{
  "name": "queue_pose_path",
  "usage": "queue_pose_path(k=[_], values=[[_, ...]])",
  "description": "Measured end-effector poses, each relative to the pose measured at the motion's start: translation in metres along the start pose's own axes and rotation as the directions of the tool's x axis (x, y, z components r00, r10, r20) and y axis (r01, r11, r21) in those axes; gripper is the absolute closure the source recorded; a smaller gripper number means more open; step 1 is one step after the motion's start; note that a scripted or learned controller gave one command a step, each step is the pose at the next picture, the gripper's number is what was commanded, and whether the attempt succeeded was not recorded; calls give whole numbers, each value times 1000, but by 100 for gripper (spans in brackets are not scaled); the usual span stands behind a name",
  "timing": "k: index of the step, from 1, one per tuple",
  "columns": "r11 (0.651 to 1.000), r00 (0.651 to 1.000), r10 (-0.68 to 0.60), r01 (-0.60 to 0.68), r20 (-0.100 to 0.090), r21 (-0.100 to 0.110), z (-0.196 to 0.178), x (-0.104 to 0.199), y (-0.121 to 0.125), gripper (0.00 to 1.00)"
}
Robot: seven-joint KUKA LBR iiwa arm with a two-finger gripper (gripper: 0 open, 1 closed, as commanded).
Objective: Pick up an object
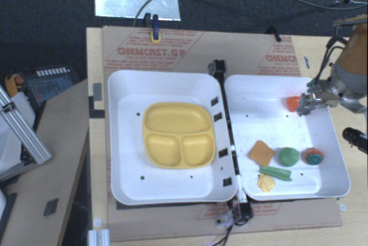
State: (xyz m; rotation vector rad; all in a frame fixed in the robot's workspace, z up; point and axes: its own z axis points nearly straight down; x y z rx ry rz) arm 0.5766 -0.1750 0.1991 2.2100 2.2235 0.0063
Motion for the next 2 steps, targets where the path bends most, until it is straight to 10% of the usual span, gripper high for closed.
queue_pose_path(k=[2], values=[[1000, 1000, -4, 4, -3, 4, -54, 52, 7, 100]])
